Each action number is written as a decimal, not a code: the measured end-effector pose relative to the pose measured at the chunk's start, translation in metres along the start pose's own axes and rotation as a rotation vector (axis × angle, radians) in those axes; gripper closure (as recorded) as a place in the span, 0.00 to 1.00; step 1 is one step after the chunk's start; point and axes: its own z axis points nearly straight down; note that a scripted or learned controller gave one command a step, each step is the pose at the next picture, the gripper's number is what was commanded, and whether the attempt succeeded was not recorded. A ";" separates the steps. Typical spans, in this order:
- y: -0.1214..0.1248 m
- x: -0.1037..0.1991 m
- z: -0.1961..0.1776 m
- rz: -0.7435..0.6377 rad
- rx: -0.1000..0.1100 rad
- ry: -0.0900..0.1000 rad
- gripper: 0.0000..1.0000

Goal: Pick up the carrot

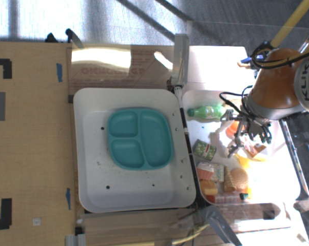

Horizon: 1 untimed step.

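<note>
Item: claw [245, 136] over the right bin [277, 178], approach step, carrot not yet gripped.

The carrot [232, 128], an orange piece, lay just left of the claw, beside the green bottle [206, 112]. Whether the claw stood apart or together could not be told. Judged next: shift slightly left, descend, close on it. The teal divided plate [141, 138] sat in the left bin [88, 137].

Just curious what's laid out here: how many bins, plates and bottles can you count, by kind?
White bins: 2, left and right
Teal divided plate: 1
Green bottle: 1
Total: 4
The small food items in the right bin are piled too closely to count.
</note>
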 end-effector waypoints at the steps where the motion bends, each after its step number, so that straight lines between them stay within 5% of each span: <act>1: 0.001 -0.002 -0.012 -0.003 0.001 -0.007 1.00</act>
